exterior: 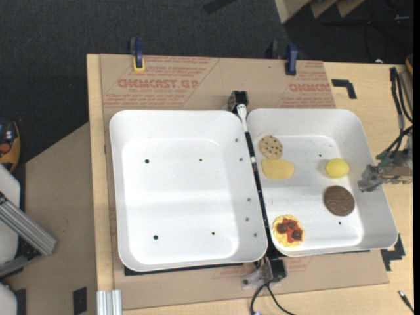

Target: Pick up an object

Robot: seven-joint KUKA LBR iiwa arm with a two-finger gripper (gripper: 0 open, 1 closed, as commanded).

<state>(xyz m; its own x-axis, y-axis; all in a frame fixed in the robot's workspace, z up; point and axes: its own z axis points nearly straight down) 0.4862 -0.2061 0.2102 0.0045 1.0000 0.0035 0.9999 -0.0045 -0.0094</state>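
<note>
Nearest the camera, in the right bin (377,228), a small pizza-like disc (288,230) with red topping lies against the front wall near the divider. Just behind it and toward the arm's side sits a dark brown round piece (339,200). Farther back come a pale yellow slab (278,169) and a small yellow ball (336,168), well apart from each other, and behind the slab a chocolate-chip cookie (270,147). The left bin (121,195) lies alongside on the worktop (197,77).

The pincer (369,178) hangs at the right bin's outer rim, between the ball and the brown piece in depth; it is small and partly cut off, so how far it is open I cannot tell, though nothing appears to be in its grip.

My reading is that the approach is barely begun: no object is chosen or touched. The next move calls for reaching inward over the bin, centring over one piece, probably the nearby ball or brown piece, then descending squarely.
</note>
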